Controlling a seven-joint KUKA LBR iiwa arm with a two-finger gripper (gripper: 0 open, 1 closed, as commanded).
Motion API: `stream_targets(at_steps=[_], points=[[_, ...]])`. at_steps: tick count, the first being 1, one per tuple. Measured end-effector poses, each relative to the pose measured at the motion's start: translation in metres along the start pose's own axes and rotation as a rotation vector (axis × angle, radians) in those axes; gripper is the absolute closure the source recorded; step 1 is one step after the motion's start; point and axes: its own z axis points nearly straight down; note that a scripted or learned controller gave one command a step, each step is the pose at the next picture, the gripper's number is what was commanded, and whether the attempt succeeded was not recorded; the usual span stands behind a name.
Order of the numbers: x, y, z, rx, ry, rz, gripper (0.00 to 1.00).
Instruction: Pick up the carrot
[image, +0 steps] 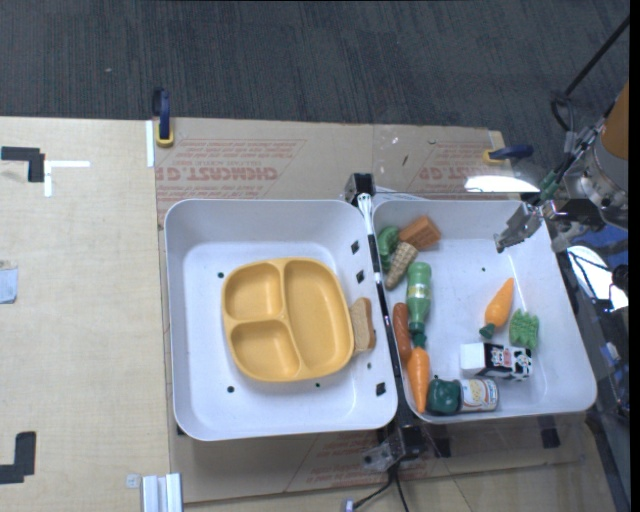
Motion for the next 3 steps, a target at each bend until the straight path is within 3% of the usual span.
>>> stream_targets(at_steps=[1, 2, 3], points=[[-0.034, 0.011, 0.186, -0.002, 0.0, -0.188, 0.0], [-0.035, 0.012, 0.177, -0.004, -0.001, -0.184, 1.0], [0.004, 0.031, 0.122, -0.003, -0.001, -0.048, 1.0]])
